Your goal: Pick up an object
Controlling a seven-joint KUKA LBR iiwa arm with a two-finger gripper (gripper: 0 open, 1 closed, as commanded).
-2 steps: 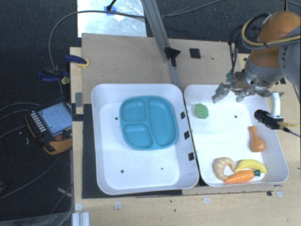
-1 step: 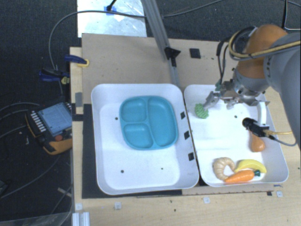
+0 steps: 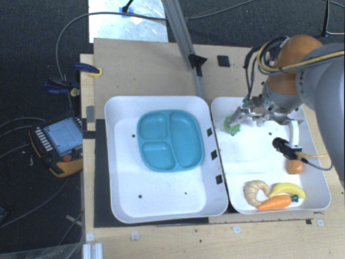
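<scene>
Camera view shows you the gripper (image 3: 235,120) clamped narrowly on a green broccoli piece (image 3: 233,127) near the right bin's (image 3: 323,193) far-left corner.

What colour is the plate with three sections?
The plate is light blue, seen in the camera view, in the left bin.

Small leafy green broccoli-like toy (image 3: 233,126), hanging just below the gripper (image 3: 237,115) at the jaws' tips, seemingly pinched between them. Well apart, nearer the camera: orange carrot (image 3: 275,202), yellow banana (image 3: 288,189), tan croissant (image 3: 255,190).
</scene>
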